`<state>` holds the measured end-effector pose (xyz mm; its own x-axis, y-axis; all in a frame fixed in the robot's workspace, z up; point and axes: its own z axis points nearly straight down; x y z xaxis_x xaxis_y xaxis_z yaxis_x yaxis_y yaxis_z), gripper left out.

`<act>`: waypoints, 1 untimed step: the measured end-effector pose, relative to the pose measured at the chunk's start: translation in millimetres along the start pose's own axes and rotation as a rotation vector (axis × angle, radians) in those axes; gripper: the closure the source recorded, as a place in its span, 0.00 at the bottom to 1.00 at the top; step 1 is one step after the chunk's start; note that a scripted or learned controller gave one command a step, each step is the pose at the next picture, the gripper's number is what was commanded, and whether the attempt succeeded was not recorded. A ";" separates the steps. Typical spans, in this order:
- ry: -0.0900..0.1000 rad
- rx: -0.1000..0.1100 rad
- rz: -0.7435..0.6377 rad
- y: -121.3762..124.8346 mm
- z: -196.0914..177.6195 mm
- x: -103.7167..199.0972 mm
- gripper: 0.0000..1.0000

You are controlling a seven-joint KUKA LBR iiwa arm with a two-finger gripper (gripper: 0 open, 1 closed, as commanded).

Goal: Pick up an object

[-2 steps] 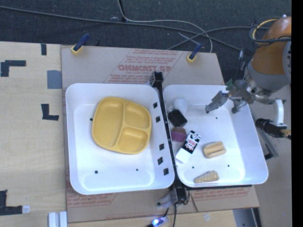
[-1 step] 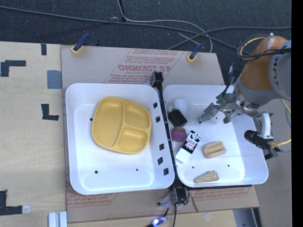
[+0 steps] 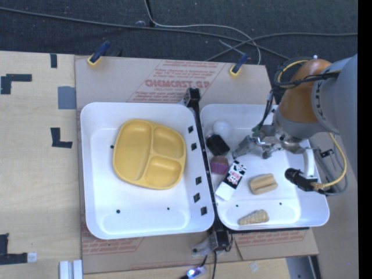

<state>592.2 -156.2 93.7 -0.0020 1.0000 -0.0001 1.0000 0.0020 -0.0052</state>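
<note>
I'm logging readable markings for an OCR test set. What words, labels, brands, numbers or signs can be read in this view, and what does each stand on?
"CHEMCAST GP": red print, repeated, on the brown cardboard sheet under the two bins; the smaller red lines beside it are too blurred to read.
Small black-and-white patterned carton in the right white bin: its markings are too small to read.

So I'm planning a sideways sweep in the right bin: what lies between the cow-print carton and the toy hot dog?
In the camera view, only bare white bin floor separates the cow-print carton from the toy hot dog.
</note>
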 end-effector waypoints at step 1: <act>0.001 -0.002 -0.001 0.6 -13.1 0.6 1.00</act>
<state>592.8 -155.6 106.8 -0.0030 1.0000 0.0006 1.0000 0.0030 -0.0028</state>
